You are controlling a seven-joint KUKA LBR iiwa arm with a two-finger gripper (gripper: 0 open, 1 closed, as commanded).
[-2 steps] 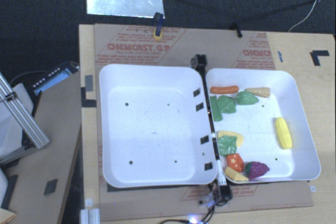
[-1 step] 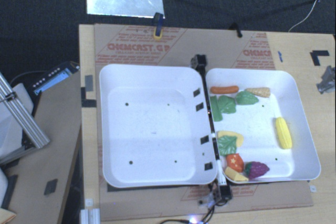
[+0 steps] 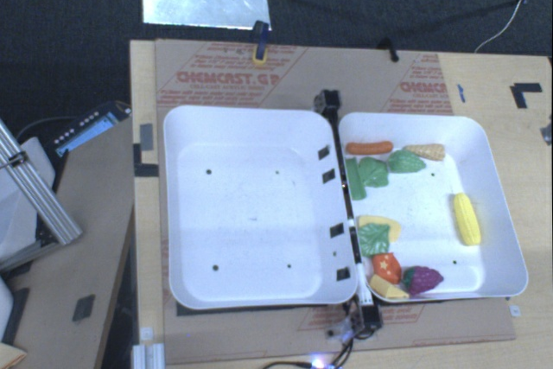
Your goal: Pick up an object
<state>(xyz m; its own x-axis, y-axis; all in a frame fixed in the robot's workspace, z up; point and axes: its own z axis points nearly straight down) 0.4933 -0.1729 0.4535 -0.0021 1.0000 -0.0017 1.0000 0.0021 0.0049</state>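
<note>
Partly hidden: yellow piece (image 3: 390, 291) under tomato (image 3: 386, 266) | grapes (image 3: 422, 278) blurred

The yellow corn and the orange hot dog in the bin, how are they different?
The yellow corn lies up and down in the camera view, near the right bin's right wall; the orange hot dog lies sideways near its top left corner. The corn looks thicker and yellow, the hot dog thinner and orange-red. The corn lies alone; the hot dog lies close above green leaves. Both are long toy foods in the same bin.
</note>
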